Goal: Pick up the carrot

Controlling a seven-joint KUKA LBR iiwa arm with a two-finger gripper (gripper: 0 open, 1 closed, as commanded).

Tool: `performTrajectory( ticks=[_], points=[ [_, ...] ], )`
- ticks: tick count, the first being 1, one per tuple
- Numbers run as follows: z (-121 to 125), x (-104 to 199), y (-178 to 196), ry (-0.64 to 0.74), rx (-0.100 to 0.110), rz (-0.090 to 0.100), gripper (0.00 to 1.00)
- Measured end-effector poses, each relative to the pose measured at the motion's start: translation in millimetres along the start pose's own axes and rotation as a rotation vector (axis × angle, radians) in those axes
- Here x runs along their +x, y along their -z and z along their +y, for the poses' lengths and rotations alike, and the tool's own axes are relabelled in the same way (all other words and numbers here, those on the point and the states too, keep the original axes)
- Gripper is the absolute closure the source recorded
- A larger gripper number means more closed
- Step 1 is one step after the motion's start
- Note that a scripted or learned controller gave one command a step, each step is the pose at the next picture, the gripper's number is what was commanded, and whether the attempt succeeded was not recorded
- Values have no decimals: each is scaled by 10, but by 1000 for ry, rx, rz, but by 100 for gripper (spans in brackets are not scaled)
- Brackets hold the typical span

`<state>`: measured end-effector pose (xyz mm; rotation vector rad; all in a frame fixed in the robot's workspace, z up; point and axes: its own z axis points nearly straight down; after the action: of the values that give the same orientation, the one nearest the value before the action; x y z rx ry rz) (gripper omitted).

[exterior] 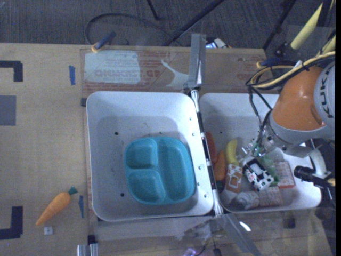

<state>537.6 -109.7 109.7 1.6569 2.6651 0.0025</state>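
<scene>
Clearly the move turns on distance and direction: the small orange plastic carrot with a green tip [55, 207] lies on the bare tabletop [42, 143] outside both bins, at the near left, while the end effector [256, 159] hangs over the right white bin [234, 108], well apart from it. The carrot is thus far to the left of the end effector and somewhat nearer the camera, with the whole left white bin [101, 111] between them. Its long axis runs on a slant, green tip up and to the right, narrow point down and to the left, so a grasp across the body would have to be turned to meet that slant.

Whether the end effector is apart or together cannot be told; it is lost against the clutter below it.

The carrot looks smooth, tapered and rounded, likely to roll if nudged. In the left bin sits a glossy teal plastic tray with three compartments [159, 170]. The right bin holds a yellow banana-like toy [231, 150], an orange elongated piece [219, 165] and small printed boxes [233, 177].
</scene>
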Motion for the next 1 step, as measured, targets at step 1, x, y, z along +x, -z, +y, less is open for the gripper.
performTrajectory(
  ticks=[1],
  points=[
    [-40,-573,1001,15,0,-1,100]
  ],
)
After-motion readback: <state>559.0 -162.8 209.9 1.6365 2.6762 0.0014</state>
